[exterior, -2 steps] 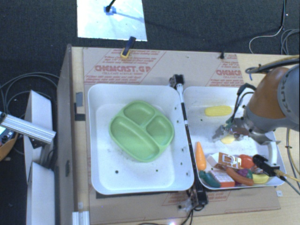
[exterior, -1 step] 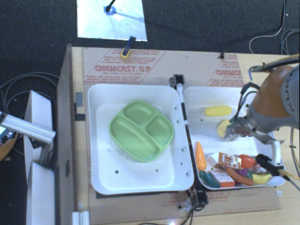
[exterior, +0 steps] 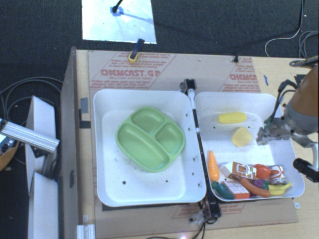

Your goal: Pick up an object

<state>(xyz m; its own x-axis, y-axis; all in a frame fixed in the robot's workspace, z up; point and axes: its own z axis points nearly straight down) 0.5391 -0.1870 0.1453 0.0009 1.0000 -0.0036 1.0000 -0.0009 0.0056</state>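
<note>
Gripper [exterior: 264, 135] hovers in the right bin [exterior: 259, 99] beside a yellow block [exterior: 241, 137].

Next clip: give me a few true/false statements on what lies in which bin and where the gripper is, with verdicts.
1. The green plate lies in the left bin. True.
2. The carrot lies on the green plate. False: it lies in the right bin, near the divider between the bins.
3. The gripper is over the right bin. True.
4. The gripper is over the green plate. False: it is at the right bin's right side, beside the yellow chunk.
5. The yellow corn lies in the right bin, apart from the toy pile. True.
</note>
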